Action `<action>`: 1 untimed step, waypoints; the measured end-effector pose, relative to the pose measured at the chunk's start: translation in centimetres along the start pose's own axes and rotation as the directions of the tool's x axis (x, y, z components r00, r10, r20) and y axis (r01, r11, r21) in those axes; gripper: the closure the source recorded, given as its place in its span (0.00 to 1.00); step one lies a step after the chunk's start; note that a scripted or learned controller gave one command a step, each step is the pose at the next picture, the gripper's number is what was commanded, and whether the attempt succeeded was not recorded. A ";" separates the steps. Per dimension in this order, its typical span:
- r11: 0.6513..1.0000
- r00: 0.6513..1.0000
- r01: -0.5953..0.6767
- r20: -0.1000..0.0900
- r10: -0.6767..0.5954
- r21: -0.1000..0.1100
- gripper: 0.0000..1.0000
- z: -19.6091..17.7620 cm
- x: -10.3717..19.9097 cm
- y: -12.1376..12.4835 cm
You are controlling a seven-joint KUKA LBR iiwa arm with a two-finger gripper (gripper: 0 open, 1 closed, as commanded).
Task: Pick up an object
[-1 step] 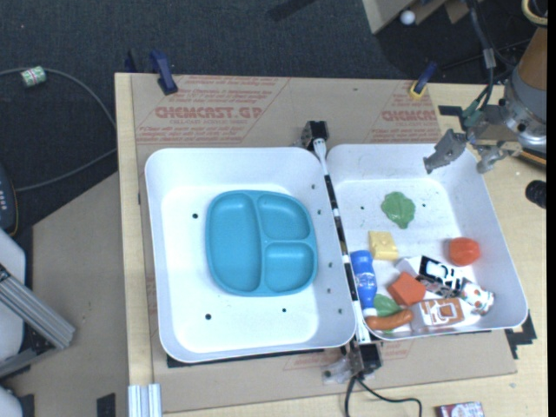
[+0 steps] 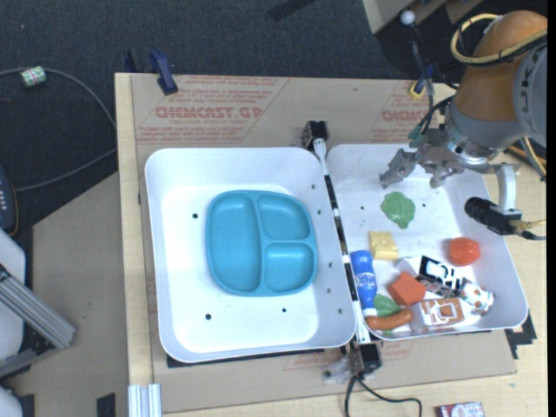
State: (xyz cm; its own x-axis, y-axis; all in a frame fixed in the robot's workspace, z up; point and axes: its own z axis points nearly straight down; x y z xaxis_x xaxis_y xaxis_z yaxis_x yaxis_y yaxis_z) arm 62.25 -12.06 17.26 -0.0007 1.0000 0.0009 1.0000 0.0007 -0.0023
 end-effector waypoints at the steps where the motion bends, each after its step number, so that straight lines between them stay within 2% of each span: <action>1: 1.000 1.000 -0.001 0.001 0.001 -0.002 0.00 8.8 -0.6 0.2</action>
State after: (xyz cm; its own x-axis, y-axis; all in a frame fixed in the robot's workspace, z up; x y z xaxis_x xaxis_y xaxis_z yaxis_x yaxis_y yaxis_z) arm 62.41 -12.68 8.45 0.0007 1.0000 0.0002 1.0000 -0.0007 -0.0005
